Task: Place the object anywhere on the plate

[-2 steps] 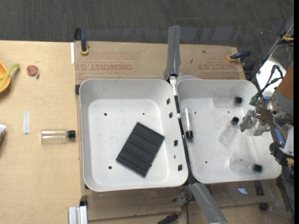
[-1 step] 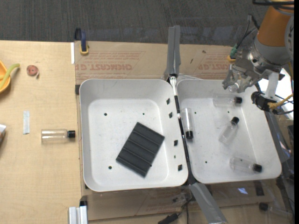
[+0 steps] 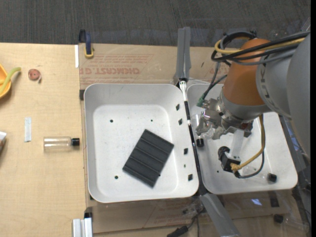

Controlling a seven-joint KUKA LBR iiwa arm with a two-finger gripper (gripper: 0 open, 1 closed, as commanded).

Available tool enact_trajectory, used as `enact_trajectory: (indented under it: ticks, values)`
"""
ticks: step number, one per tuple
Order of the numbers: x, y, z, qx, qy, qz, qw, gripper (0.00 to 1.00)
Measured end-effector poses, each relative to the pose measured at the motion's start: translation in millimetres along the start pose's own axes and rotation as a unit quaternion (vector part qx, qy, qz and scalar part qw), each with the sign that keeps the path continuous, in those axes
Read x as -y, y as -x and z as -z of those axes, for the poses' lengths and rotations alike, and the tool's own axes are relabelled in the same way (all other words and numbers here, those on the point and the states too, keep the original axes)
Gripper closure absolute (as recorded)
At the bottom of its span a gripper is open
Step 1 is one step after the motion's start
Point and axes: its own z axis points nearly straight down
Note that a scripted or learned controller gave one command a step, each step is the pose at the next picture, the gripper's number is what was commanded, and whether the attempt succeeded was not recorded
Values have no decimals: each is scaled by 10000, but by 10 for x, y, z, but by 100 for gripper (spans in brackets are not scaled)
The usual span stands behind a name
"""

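Camera view, looking down at a slant on two shallow white bins set side by side on a pale wooden surface (image 3: 39,181). The left bin (image 3: 98,181) holds a dark ribbed rectangular slab (image 3: 148,158), lying flat and turned at an angle, near the bin's middle and apart from every wall. This slab is most likely the plate of the task, laid flat so that something can be set on top of it.

The grey arm with its orange band (image 3: 244,78) reaches in from the right and hangs over the right bin (image 3: 281,179), close to the wall shared with the left bin. Its hand (image 3: 201,127) points downward there, amid metal fittings and looped cables (yellow and black ones trail below the wrist). Whether the hand is spread or closed, and whether it has anything in it, cannot be told from this angle. The object to be placed cannot be picked out with confidence; a small dark piece (image 3: 271,177) lies on the right bin's floor, well apart from the hand.

Outside the bins, on the surface to the left, lie a clear bottle with a dark cap (image 3: 60,142), a small round reddish disc (image 3: 33,74) and a small pale strip (image 3: 27,130), all well away from the work.
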Motion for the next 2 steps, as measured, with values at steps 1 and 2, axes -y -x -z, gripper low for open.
enact_trajectory:
  ticks: [1,2]
  values:
    - [-575,-576,9,3,16,488,9988,100]
    - [-574,-577,8,3,13,488,9988,0]
